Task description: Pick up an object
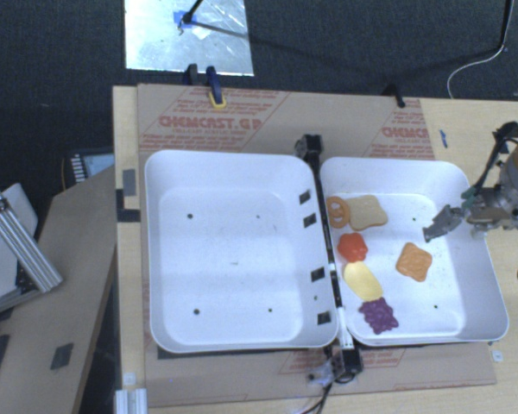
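Bench surface, cardboard-lined, bearing two white bins; the right bin (479, 304) is occupied by the claw (436, 226). Nothing is seen between its fingers; whether they are spread or closed cannot be told. Nearest, just below the claw: orange piece (413, 261). Further left: tan bread slice (368, 213), pretzel ring (337, 210), red piece (353, 247), yellow piece (362, 279), purple grapes (379, 315). Step judged: approach. A descent onto the orange piece is called for next.
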`<action>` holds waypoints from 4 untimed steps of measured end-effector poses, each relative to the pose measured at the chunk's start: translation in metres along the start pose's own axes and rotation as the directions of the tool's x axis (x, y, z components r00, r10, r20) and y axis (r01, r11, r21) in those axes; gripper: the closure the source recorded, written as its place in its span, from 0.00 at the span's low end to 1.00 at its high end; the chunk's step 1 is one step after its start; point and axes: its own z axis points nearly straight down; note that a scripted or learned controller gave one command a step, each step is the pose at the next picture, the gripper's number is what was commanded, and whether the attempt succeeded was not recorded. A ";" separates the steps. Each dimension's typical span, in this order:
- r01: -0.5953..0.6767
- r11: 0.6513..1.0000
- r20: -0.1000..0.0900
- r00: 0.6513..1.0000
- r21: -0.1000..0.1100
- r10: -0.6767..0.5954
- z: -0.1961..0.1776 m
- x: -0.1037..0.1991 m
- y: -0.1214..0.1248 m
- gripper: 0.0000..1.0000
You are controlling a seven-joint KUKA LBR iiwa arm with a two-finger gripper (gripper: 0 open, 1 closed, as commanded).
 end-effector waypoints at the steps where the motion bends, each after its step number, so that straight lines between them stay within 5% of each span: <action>1: -0.002 1.000 -0.001 1.000 0.005 0.002 0.118 -0.027 0.032 0.00; 2: 0.002 1.000 0.001 1.000 -0.003 -0.002 0.128 -0.033 0.059 0.00; 3: 0.005 1.000 0.008 1.000 -0.023 -0.005 -0.026 -0.037 0.132 0.00; 4: 0.004 1.000 0.007 1.000 -0.021 -0.004 -0.313 -0.026 0.147 0.00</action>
